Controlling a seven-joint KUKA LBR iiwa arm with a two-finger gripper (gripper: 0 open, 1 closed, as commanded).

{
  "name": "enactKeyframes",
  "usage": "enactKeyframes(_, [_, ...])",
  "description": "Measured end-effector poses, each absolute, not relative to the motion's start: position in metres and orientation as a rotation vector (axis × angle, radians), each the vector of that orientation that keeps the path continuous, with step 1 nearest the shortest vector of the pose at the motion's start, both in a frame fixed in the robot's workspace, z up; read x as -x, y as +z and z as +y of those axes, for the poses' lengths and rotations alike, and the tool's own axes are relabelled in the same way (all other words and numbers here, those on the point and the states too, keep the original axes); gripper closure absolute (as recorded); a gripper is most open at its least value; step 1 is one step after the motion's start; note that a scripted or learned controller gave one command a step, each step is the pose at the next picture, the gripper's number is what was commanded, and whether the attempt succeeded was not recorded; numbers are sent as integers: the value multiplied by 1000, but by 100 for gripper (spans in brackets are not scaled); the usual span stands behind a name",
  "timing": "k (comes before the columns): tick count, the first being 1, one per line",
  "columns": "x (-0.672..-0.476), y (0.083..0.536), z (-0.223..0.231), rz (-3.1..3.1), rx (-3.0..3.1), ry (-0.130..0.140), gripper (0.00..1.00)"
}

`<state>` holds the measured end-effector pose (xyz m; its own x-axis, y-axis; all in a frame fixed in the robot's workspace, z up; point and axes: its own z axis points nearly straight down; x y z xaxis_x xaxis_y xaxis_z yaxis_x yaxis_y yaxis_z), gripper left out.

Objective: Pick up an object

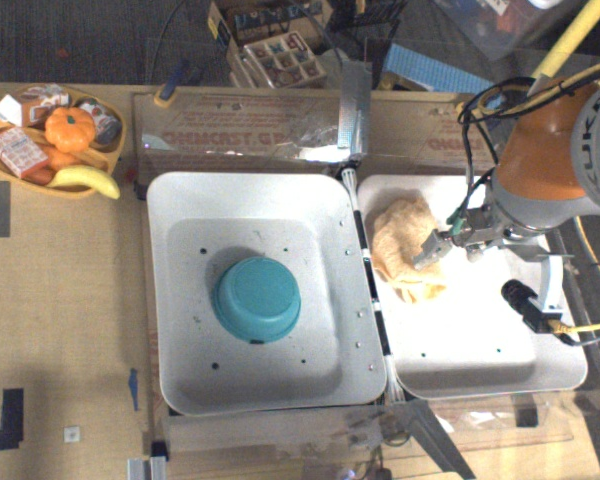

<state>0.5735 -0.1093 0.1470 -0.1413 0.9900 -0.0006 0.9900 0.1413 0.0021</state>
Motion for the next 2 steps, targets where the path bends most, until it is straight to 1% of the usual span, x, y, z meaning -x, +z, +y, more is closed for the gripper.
enactKeyframes(1, [-585, 93, -100, 2429, -1978, 15, 0])
enactKeyframes(2, [-587, 105, -102, 2419, -1982, 24, 100])
